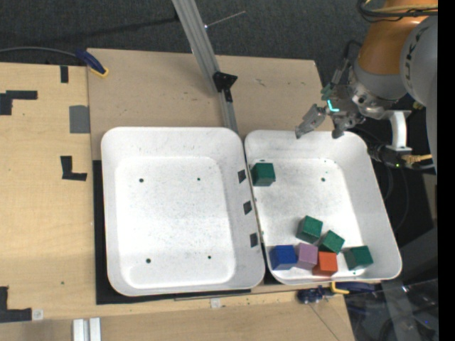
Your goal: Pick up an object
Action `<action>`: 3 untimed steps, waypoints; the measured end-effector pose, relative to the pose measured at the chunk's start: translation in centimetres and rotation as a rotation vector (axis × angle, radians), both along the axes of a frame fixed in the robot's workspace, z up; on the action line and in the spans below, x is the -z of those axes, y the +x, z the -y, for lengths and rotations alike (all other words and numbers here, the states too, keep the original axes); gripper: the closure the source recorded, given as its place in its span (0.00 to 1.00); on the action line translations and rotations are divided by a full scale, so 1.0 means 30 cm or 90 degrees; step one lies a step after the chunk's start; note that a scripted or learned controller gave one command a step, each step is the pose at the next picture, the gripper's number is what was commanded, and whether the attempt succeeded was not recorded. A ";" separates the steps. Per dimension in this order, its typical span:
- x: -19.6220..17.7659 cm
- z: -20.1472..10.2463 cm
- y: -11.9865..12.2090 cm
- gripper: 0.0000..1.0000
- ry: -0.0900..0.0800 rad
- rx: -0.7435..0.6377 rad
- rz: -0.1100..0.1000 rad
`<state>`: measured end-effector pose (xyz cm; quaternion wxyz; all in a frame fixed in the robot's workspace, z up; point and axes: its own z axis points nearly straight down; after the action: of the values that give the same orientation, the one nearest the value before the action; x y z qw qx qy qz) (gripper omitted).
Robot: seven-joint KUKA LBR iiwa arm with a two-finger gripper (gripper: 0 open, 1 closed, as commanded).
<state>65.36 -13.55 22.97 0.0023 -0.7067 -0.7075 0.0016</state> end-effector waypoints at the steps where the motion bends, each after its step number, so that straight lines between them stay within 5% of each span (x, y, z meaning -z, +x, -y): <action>1: -0.010 0.001 0.003 0.00 -0.001 -0.001 0.003; 3: 0.378 -0.039 -0.048 0.00 0.000 0.000 -0.002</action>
<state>63.93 -12.39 11.62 0.0032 -0.7065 -0.7077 0.0028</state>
